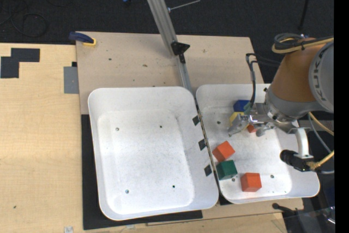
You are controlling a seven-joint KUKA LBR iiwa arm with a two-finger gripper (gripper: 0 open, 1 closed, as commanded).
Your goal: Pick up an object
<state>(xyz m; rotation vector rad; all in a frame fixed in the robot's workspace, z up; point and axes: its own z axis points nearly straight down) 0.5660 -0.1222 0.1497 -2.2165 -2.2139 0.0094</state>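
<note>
My gripper [246, 128] hangs low over the middle of the right bin [283, 185], at the end of the grey arm with its orange band. Its fingers [233, 128] stand open, apart from each other. A small red object [251, 129] lies between them; I cannot tell whether they touch it. A blue block [241, 105] and a yellow piece [234, 116] lie just behind the gripper. In front of it are an orange block [223, 150], a green block [227, 169] and an orange-red block [251, 181].
The left bin [109, 101] sits beside the right one, with black clips along the shared wall [200, 131]. A slanted aluminium bar [161, 13] rises behind the bins. Cables and a black fitting [294, 160] hang off the arm at the right.
</note>
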